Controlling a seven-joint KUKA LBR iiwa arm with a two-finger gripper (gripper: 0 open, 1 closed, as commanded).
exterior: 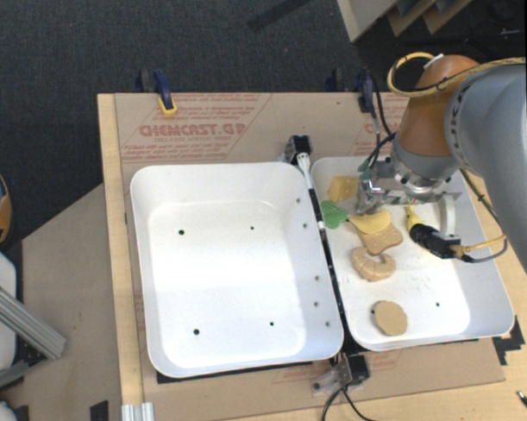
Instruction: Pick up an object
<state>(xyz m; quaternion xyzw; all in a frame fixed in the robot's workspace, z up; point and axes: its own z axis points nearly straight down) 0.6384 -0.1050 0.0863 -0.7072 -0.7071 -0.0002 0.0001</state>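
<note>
On cardboard bench (200, 121), two white bins (227, 267), dark carpet (68, 48)

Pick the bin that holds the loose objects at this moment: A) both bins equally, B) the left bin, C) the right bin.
C: the tan round piece, the green piece and the other tan pieces all lie in the right bin, under the hand.

My arm (489, 111) is cut off by the right edge, so its upper links are out of sight. My wrist hides the gripper (373, 195); finger state cannot be judged. It also covers part of the right bin's (474, 319) far wall. The yellow piece (369, 221) is partly hidden beneath the gripper; its full outline is unclear.
</note>
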